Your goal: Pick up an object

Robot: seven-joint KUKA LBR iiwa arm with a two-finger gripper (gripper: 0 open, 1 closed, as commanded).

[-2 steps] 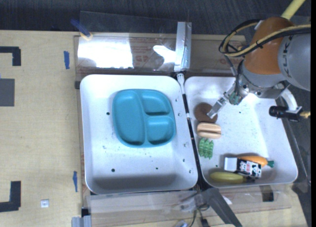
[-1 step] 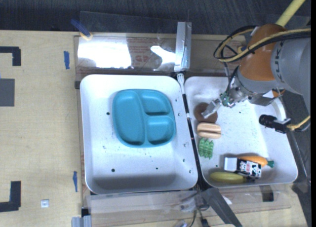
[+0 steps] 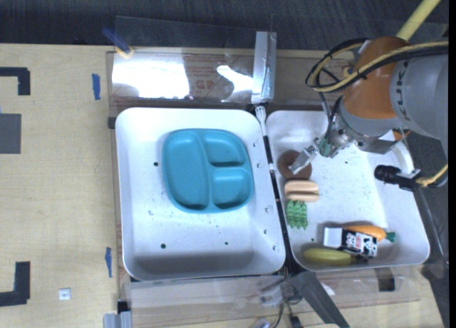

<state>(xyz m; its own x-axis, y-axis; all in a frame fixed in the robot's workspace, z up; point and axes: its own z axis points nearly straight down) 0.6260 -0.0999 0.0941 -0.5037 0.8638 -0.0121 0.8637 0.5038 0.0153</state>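
Note:
The right bin (image 3: pixel 410 209) holds a brown round piece (image 3: pixel 293 166), a hot dog in a bun (image 3: pixel 301 190), a green ridged piece (image 3: pixel 296 214), a yellow banana (image 3: pixel 326 256), a black and white box (image 3: pixel 354 240) and an orange carrot (image 3: pixel 372 232). My gripper (image 3: pixel 308 157) reaches down from the right and hangs at the upper edge of the brown round piece. Its tips are small and partly merged with that piece. Nothing shows between them.
The left bin (image 3: pixel 135 198) carries a blue divided plate (image 3: pixel 208 169). A clear plastic guard (image 3: pixel 185 70) with a metal post (image 3: pixel 263 66) stands behind the bins. Black cables (image 3: pixel 335 70) loop beside the orange wrist band. Wooden bench lies to the left.

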